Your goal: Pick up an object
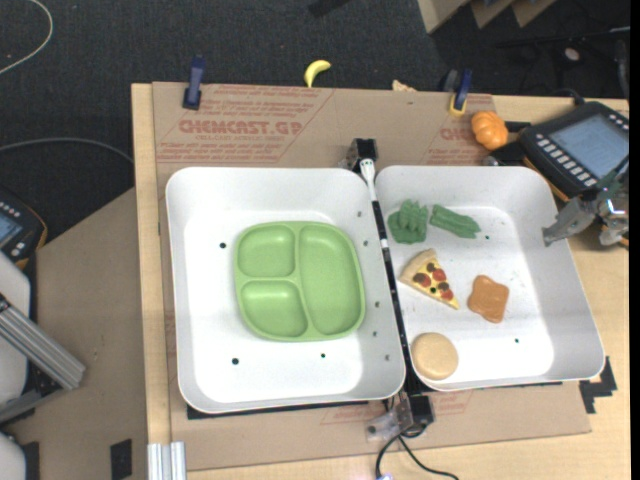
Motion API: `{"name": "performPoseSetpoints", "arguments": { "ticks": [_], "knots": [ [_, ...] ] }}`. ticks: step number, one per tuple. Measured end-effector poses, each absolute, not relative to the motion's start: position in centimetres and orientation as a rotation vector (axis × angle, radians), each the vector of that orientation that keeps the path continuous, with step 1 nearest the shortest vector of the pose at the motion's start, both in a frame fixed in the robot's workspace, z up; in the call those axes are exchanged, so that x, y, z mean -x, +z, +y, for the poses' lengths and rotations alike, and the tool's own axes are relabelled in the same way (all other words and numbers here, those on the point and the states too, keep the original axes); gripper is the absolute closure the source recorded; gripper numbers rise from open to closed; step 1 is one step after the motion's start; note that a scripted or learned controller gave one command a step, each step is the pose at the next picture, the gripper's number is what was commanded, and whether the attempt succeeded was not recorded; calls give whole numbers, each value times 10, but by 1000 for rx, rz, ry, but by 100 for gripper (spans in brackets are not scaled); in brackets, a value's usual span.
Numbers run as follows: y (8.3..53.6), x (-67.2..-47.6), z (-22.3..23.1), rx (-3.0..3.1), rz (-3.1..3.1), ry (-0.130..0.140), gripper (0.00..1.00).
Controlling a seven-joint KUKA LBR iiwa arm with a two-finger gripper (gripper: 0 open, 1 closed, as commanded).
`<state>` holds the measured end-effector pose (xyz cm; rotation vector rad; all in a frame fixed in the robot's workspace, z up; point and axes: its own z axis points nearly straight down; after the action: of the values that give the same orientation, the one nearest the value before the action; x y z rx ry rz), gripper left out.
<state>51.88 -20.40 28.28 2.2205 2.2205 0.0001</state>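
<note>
Bright, even light; soft shadows

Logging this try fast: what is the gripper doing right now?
Two-finger gripper: at the right white bin's right rim, holding nothing; open or shut cannot be told.

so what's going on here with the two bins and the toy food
A robot arm is set up to pick an object, but nothing is held yet. Its gripper sits at the right edge, just outside the right bin. That bin holds a pizza slice, a round beige cookie, an orange-brown piece and two green pieces. The left bin holds a green divided plate.
</note>
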Motion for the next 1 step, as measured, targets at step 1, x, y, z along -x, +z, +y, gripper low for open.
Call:
{"name": "performPoseSetpoints", "arguments": {
  "ticks": [1],
  "knots": [
    [80,-491,-134,-2218,2223,1,0]
  ]
}}
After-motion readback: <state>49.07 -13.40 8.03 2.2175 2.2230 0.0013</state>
